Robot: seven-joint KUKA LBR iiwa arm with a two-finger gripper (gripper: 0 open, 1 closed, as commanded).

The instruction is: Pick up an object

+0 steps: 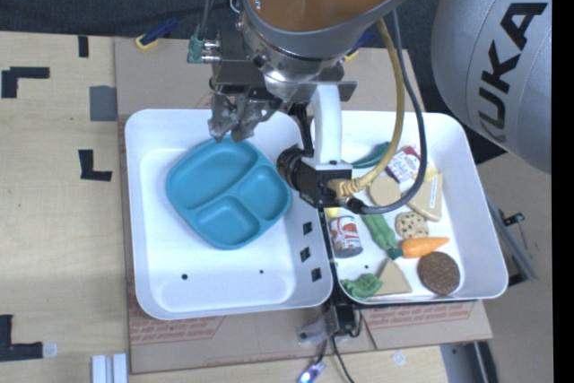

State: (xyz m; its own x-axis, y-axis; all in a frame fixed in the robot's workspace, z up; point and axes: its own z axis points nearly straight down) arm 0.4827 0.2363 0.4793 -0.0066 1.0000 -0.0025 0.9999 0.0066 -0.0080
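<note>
the gripper (pixel 235 123) hangs at the upper edge of the blue tray (pixel 229 193), left of frame centre. its fingers look narrow with nothing between them, so the pick is not yet done.

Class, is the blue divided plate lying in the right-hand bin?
No. The blue divided plate lies in the left bin.

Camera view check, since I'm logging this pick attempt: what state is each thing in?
Gripper: low over the blue tray's far rim, nothing visibly between its fingers.
Blue tray: flat in the left bin, right way up, compartments bare.
Toy foods: heaped loosely in the right bin.
Carrot: lying flat.
</note>
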